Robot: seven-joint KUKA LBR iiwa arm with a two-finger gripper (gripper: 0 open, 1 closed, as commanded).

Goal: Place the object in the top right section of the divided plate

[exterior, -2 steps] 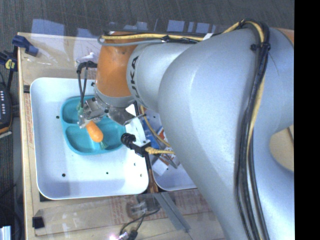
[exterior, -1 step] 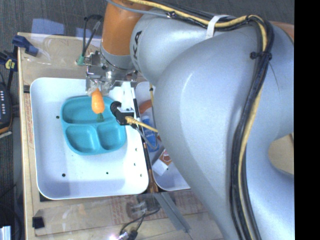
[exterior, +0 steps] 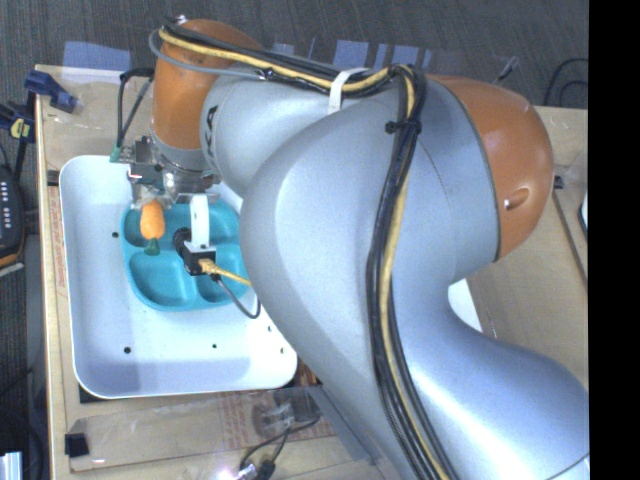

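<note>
Camera view: small orange carrot-like object, green-tipped, over blue divided plate; state of fingers impossible to tell.

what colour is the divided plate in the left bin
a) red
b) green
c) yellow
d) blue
d, the plate is bright blue against the white bin, with a small orange object above its upper left part, just under the pincer.
</note>
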